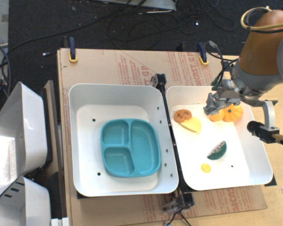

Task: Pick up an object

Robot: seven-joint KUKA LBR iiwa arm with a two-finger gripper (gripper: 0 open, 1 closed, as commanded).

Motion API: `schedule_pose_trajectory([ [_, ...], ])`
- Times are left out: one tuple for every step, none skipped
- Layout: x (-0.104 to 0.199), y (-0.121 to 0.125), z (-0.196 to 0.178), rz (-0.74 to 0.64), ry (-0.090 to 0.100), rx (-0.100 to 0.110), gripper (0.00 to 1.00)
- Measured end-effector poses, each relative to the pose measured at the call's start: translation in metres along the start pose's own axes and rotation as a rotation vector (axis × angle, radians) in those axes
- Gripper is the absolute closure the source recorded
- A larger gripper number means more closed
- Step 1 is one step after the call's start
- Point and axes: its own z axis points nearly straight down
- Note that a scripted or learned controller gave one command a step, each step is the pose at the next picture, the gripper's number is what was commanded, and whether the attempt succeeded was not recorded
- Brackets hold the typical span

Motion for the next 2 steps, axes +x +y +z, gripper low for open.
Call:
schedule_pose_trajectory([
  [0.041,-0.015,0.003,0.0,0.0,0.0,1.0],
  [0.088,-0.031,0.023,0.0,0.001,0.002,1.0],
])
